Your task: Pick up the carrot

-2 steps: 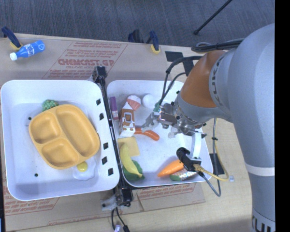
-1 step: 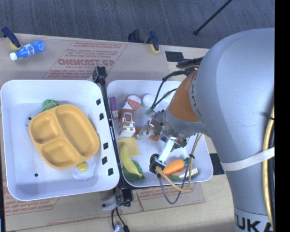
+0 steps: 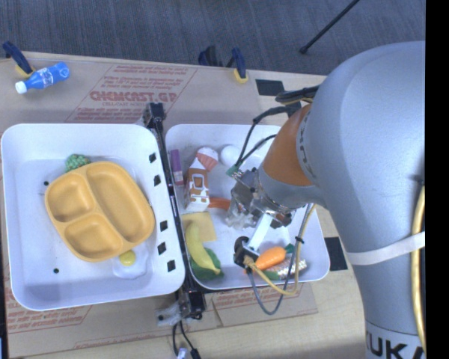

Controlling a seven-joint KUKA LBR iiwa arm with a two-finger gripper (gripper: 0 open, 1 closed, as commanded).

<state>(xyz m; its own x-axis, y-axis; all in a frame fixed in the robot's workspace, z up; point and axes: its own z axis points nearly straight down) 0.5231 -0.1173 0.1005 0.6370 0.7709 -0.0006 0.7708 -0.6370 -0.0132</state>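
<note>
The carrot (image 3: 270, 258), orange with a green top, lies near the front right corner of the right bin (image 3: 318, 264). My gripper (image 3: 238, 214) hangs over the middle of that bin, up and to the left of the carrot and apart from it. The wrist and the grey arm cover the bin's right side.
Around the gripper lie a small carton (image 3: 197, 188), an orange strip (image 3: 218, 202), a yellow slice (image 3: 199, 224), a banana (image 3: 198, 250) and a white egg (image 3: 230, 154). The left bin (image 3: 15, 200) holds a yellow divided plate (image 3: 97, 208), broccoli (image 3: 76, 161) and a fried egg (image 3: 127, 259).
</note>
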